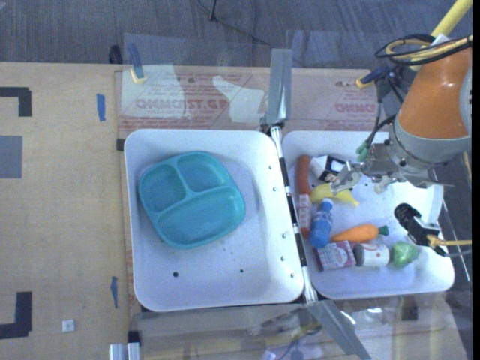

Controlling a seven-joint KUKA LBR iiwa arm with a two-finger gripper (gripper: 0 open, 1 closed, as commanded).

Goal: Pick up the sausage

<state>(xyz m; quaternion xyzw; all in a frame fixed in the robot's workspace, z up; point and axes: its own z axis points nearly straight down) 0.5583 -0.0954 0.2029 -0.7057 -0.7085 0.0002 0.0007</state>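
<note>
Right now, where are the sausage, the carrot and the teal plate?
sausage (302, 172): camera view, on its upper half, by the right bin's left wall.
carrot (355, 234): camera view, on the middle of its orange body.
teal plate (192, 199): camera view, on the ridge between its compartments, left bin.

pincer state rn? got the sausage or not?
Pincer: over the right bin, above the banana; open or closed cannot be told. The sausage lies apart by the bin's left wall, not held.
</note>
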